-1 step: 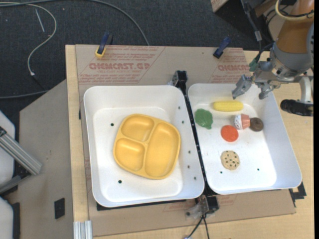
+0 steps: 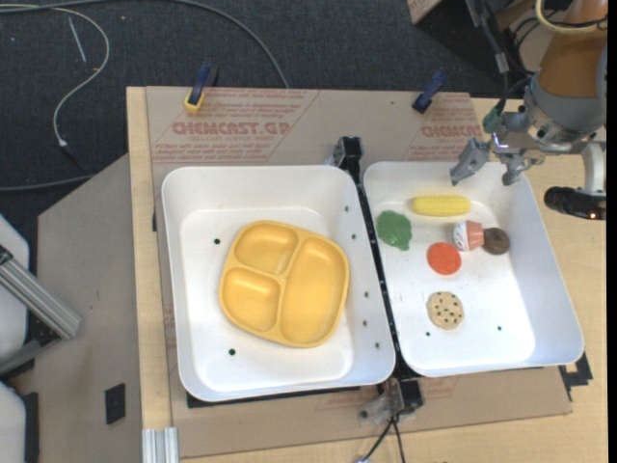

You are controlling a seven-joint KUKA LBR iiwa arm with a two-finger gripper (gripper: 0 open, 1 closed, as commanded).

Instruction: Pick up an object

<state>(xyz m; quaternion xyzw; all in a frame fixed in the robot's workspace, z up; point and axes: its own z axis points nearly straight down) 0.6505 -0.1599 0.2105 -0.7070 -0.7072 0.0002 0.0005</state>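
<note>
Corn [image 2: 441, 204] is the landmark I'd steer by: a yellow cob lying crosswise near the far wall of the right bin [image 2: 554, 302]. Just beyond it, over that wall, hangs the claw [image 2: 491, 165], its two grey fingers spread apart with nothing between them. Just left of the corn sits a green leafy piece [image 2: 393, 230]; just nearer than the corn lie a red disc [image 2: 443, 258], a small red-and-white piece [image 2: 469, 235] and a brown lump [image 2: 496, 241] touching it. Well nearer than the corn is a cookie [image 2: 444, 310], alone. Far left of the corn, the yellow divided plate [image 2: 284, 283] lies in the other bin.

To my eye the corn is the natural pick. The fingers should straddle its narrow width, come straight down, and stay off the bin wall so neither tip catches before closing.
</note>
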